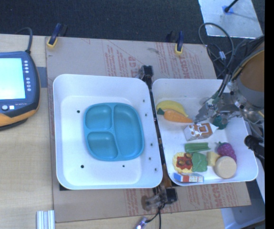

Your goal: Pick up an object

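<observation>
The right bin [187,88] holds several toy foods. A yellow banana [171,106] and an orange carrot [176,117] lie at its left. A small grey and orange carton [198,130] sits in the middle. Below it are a green bar [197,147], a pizza slice [183,161], purple grapes [226,150] and a round beige bun [225,167]. My gripper [207,111] hangs low over the bin's upper middle, just above and to the right of the carton and right of the carrot's tip. Nothing shows held in it. A teal piece [220,123] lies under the wrist.
The left bin [60,128] holds a blue divided plate [113,130]. A teach pendant [5,87] rests on the bench at far left. Cables and the arm's body crowd the right bin's upper right corner. A flat red and white box [190,178] lies by the bin's front rim.
</observation>
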Available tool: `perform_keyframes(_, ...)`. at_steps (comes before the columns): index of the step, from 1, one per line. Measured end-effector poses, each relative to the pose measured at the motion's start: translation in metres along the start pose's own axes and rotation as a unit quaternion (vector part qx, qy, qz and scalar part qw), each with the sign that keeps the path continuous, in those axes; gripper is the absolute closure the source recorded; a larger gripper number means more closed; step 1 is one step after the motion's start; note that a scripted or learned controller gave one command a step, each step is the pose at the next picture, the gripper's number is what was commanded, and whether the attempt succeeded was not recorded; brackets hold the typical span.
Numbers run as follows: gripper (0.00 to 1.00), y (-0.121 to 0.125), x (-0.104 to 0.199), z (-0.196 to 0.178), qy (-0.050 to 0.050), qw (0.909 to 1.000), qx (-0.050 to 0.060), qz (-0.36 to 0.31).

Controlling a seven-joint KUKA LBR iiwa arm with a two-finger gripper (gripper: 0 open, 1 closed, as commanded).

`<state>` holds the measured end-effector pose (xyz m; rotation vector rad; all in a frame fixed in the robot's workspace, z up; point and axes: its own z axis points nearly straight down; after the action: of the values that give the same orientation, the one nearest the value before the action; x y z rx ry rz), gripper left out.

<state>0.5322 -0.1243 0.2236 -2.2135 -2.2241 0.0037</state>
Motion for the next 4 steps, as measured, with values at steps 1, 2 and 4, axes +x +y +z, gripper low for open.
perform_keyframes(1,0.00,0.037,-0.021,0.099,-0.001,1.0000,-0.001,0.000)
perform_keyframes(2,0.00,0.039,-0.045,0.119,0.000,1.0000,-0.001,-0.001)
perform_keyframes(4,0.00,0.108,-0.070,0.102,0.009,0.9996,0.026,0.005)
